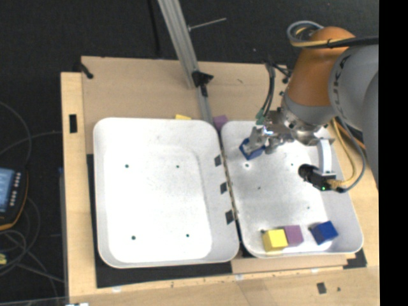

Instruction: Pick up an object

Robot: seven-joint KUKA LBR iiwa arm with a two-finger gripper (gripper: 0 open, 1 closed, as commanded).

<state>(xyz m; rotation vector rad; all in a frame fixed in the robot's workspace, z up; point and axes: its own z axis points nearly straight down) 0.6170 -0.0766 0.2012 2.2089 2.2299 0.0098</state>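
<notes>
1. While the table point(146, 88) carries both bins, the left bin point(156, 190) holds no loose object that I can make out, so the right bin point(280, 196) is where the work lies.
2. The arm point(319, 75) reaches in from the right and hangs over the right bin's far left part.
3. The fingers point(258, 140) sit low near that bin's upper-left corner, with a blue block point(250, 148) at their tips. The block seems to lie between them, so I judge them closed on it, though the view is too small to be sure of a firm grip.
4. Three other blocks lie along the near edge of the right bin, well apart from the fingers: a yellow block point(275, 239), a purple block point(293, 234) touching it, and a second blue block point(324, 232) just beside.
5. The deciding relation: the held block sits directly under the fingers, its long axis running slantwise from lower left to upper right, so a straight lift is what the move calls for.
</notes>
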